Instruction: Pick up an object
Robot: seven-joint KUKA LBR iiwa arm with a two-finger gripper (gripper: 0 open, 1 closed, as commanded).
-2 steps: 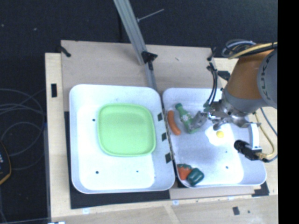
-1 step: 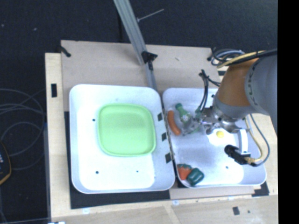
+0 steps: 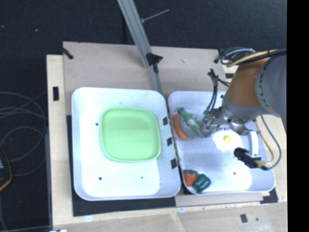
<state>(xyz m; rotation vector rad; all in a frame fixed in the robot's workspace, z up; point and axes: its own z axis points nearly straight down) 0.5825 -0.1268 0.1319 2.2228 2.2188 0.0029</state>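
Pale green plate (image 3: 130,134), white bins (image 3: 87,105), orange sausage (image 3: 179,127), white-and-yellow fried egg (image 3: 227,140).

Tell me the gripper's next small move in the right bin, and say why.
Probably a short descent onto the green object, then a close. The gripper sits low in the right bin just right of that object and the orange sausage-shaped toy, and nothing shows between its fingers. The fried-egg toy lies close on its other side, so the descent should stay narrow.
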